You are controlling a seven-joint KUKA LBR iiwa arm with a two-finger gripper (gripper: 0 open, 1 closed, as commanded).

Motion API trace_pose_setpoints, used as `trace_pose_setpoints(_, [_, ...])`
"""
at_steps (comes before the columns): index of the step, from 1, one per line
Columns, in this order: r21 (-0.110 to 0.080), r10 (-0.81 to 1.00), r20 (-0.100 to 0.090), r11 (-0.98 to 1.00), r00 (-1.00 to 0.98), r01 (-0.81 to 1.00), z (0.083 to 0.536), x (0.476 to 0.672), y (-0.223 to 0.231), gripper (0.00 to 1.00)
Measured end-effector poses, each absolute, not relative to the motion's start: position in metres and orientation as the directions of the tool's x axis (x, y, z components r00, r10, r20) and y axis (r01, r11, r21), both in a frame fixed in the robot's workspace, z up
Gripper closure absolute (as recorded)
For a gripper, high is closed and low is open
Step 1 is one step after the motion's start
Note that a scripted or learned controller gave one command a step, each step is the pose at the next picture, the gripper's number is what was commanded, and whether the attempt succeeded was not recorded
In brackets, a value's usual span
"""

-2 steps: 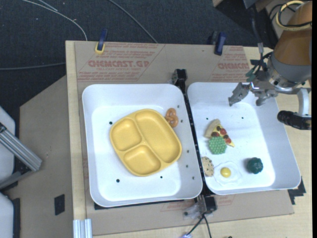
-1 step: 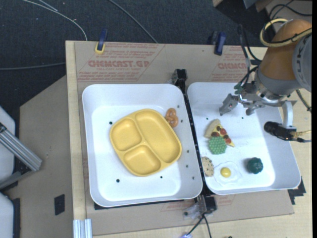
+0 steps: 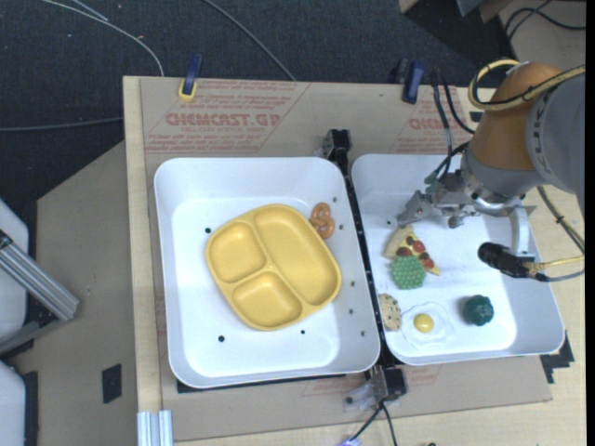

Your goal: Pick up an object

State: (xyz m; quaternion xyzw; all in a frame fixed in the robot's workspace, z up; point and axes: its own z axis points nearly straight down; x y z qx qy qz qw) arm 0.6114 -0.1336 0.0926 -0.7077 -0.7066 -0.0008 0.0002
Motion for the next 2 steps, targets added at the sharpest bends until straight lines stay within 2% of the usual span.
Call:
trace_pose_setpoints(1, [0.006,1.000,0.000,0.000,0.000,1.000,0.106,0.613,-0.134,1.00])
trace_pose_setpoints(2, [0.005,1.000,-0.002,-0.001,0.001,1.000,0.153,0.606,-0.138,1.00])
